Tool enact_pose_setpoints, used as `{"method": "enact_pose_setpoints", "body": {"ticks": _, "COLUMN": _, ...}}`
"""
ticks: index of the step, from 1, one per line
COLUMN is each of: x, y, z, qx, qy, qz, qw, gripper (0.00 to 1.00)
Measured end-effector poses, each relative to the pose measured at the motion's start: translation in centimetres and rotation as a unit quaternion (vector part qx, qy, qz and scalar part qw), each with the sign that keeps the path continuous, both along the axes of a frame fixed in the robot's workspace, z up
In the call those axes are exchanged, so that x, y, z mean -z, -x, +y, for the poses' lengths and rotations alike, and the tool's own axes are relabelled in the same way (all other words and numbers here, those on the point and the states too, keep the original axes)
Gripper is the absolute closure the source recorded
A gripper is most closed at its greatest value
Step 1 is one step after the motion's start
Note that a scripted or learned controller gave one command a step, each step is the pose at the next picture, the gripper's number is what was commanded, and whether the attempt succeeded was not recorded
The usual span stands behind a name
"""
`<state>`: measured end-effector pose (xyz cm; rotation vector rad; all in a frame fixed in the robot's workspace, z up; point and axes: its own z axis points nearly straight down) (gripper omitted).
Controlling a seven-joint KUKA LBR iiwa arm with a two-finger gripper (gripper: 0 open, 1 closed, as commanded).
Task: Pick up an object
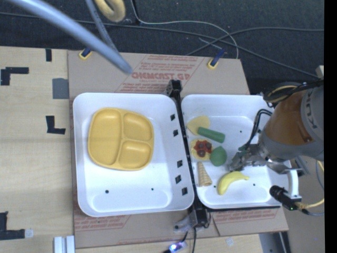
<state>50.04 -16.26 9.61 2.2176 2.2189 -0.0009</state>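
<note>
The right bin holds several toy foods along its left side: a yellow slice, a dark green cucumber, a red and yellow piece, a green ball, a tan cone and a yellow banana. My gripper hangs low in that bin, just above the banana and right of the green ball. Nothing shows between its fingers.
The left bin carries a yellow divided plate. A black divider runs between the bins. The arm's orange band and grey body cover the right bin's right side. Cables cross the dark floor behind the bench.
</note>
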Motion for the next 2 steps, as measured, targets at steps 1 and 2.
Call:
{"method": "enact_pose_setpoints", "body": {"ticks": 1, "x": -4.6, "y": 0.7, "z": 0.3, "qx": 0.000, "qy": -0.0017, "qz": 0.000, "qw": 1.0000, "gripper": 1.00}}
{"method": "enact_pose_setpoints", "body": {"ticks": 2, "x": -10.2, "y": 0.1, "z": 1.2, "qx": -0.001, "qy": -0.0012, "qz": -0.001, "qw": 1.0000, "gripper": 1.00}}
